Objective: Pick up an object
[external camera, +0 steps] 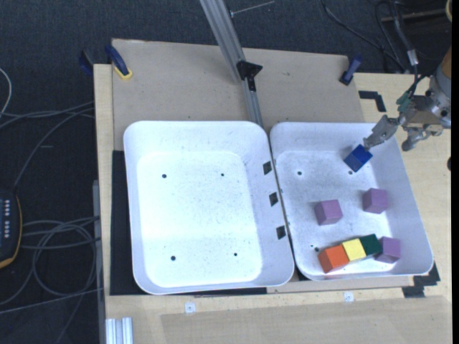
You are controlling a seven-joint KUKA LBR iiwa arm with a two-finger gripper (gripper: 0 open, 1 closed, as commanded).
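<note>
A: Claw [393, 136]?
B: Sitting spread at right bin's [412, 192] far rt edge, pinching nothing. Blue cube [357, 158] lying just beside one finger.
A: Surroundings?
B: Bins resting on tan bench [215, 70]; cables trailing over dark carpet [43, 34].

2 blue clamps [118, 63] and floor cables [43, 120] beyond the bench [179, 84]

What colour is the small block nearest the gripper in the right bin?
Blue: the small cube-shaped block, seen in the camera view.
</note>
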